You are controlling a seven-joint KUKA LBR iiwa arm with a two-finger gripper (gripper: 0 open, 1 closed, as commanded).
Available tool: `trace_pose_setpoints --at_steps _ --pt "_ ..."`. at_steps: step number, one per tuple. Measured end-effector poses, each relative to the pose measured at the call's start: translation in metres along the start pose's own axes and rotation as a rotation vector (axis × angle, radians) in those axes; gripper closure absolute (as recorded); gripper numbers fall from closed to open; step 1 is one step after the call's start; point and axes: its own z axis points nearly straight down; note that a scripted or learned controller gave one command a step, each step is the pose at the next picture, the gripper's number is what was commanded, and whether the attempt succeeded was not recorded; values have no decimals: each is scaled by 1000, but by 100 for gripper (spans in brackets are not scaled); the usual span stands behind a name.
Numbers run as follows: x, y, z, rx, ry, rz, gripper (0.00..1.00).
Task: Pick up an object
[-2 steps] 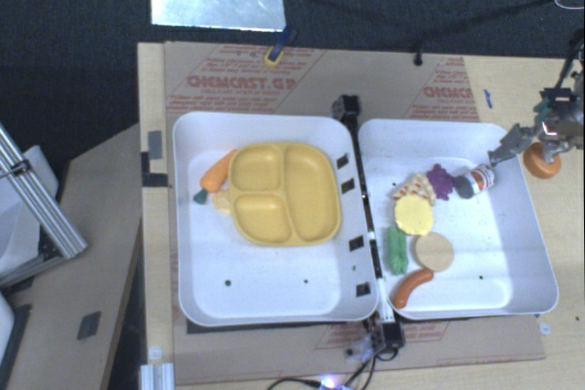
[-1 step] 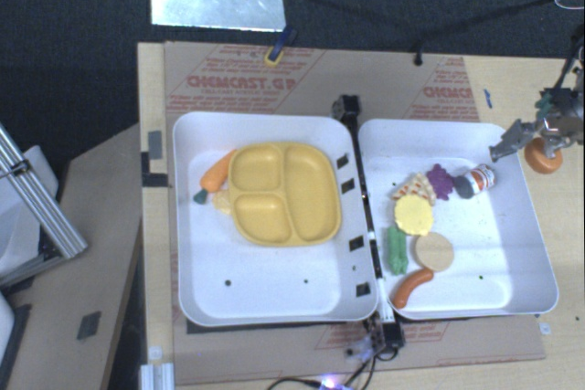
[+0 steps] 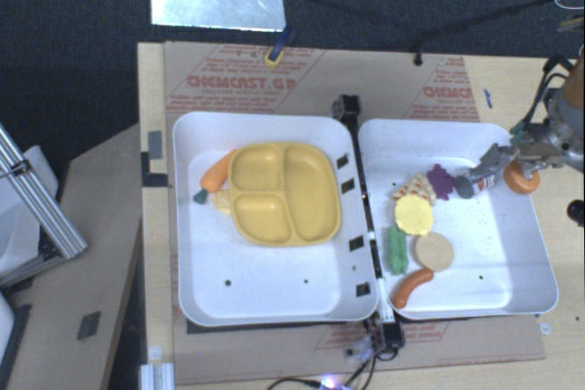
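the counter [image 3: 439,78] carries two white bins side by side. in the left bin [image 3: 196,224] a yellow plate [image 3: 279,194] with three compartments lies near the middle. a carrot [image 3: 218,171] lies at the plate's left edge, touching it, with its green end toward the bin's left wall.

in the right bin [image 3: 521,274] the food toys lie in a group near the left wall. purple grapes [image 3: 441,181] are the farthest back, and just beside them on the left is a small piece with a red and white pattern [image 3: 414,187]. below these a yellow disc [image 3: 413,216] lies flat, and a beige disc [image 3: 434,251] touches its lower right side. a green pod [image 3: 397,249] lies along the left wall, beside the discs. a sausage [image 3: 412,286] lies nearest to the front edge, slanted.

the arm reaches in from the right, over the back right part of the right bin. the gripper [image 3: 475,180] points left toward the grapes, and its tip is just beside them. an orange round thing [image 3: 522,178] is seen right behind it. i cannot tell whether the fingers are apart or together, and nothing is seen between them.
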Motion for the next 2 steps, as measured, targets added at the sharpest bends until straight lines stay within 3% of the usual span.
trace_pose_setpoints --at_steps 2 --pt "6 -3 92 -1 -1 1 0"
